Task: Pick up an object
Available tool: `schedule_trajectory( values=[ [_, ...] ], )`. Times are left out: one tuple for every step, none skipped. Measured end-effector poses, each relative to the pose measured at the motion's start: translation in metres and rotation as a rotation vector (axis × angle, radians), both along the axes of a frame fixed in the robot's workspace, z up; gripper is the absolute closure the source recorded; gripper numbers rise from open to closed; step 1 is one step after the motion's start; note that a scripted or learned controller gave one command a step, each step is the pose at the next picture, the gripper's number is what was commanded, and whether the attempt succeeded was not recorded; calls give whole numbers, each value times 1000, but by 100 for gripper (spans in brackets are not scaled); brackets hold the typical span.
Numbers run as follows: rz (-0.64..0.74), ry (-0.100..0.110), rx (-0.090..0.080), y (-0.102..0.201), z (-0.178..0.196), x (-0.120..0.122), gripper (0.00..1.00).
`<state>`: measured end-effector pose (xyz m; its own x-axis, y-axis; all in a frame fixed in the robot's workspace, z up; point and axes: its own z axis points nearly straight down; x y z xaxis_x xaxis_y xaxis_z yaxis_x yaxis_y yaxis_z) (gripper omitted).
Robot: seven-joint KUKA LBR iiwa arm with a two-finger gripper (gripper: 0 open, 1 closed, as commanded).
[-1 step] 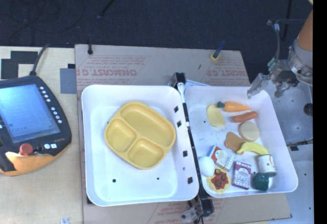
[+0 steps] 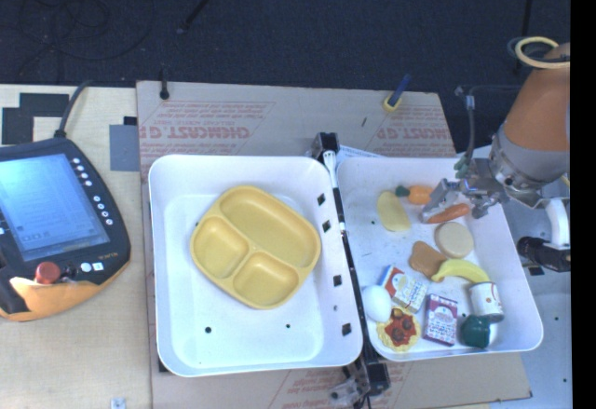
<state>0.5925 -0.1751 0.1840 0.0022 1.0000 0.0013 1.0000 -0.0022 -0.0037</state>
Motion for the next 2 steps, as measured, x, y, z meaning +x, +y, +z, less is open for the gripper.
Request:
schedule_trajectory(
  values=[
    [3, -3, -1, 14, -96, -25, 0],
    [3, -1, 0, 52, -97, 12, 0]
  ],
)
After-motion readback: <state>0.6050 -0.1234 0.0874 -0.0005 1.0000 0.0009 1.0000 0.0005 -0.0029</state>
